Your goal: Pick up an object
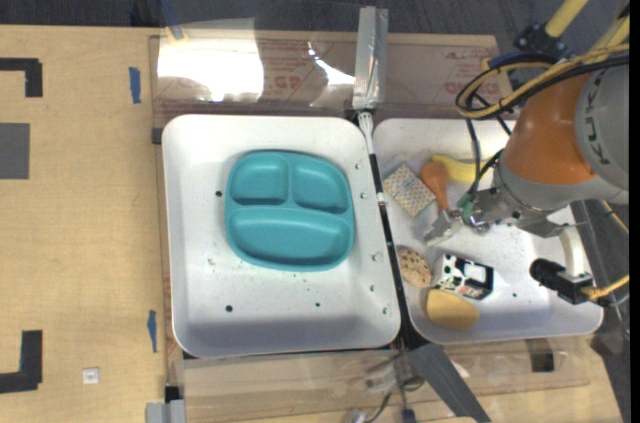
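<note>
While the left shallow white bin (190, 211) holds a teal three-compartment plastic tray (290, 209), the right shallow white bin (520, 301) holds the loose items: patterned square packet (407, 189), orange carrot-like toy (437, 179), yellow banana-like piece (460, 169), speckled round cookie (411, 264), black-and-white block (466, 277), tan wedge (452, 309). Grey arm with orange band (545, 146) reaches in from the right. Gripper (447, 221) sits low, just below the carrot toy and right of the packet; cannot tell its opening or any hold.
</note>
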